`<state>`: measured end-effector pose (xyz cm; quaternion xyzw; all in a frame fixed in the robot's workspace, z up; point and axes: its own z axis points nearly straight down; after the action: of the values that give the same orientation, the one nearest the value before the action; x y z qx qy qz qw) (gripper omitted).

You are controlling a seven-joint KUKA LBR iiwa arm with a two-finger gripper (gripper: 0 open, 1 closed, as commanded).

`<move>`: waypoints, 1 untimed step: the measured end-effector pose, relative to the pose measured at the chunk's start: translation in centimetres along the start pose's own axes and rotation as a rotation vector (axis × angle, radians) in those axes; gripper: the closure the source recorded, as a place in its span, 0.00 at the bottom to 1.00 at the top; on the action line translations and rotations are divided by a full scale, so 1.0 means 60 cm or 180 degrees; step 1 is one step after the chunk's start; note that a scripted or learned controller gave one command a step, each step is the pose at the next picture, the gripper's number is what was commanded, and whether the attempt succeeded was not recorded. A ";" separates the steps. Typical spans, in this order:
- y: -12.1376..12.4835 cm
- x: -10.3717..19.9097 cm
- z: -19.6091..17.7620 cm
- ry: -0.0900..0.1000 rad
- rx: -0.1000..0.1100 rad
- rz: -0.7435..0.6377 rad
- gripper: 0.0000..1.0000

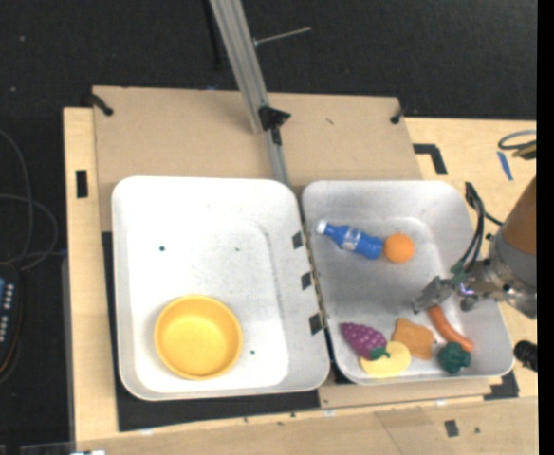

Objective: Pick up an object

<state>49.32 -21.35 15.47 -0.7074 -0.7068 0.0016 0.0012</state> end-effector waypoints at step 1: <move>0.001 -0.001 0.085 0.0000 -0.0014 0.0002 0.00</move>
<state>49.37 -21.44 10.36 -0.7076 -0.7066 0.0001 -0.0004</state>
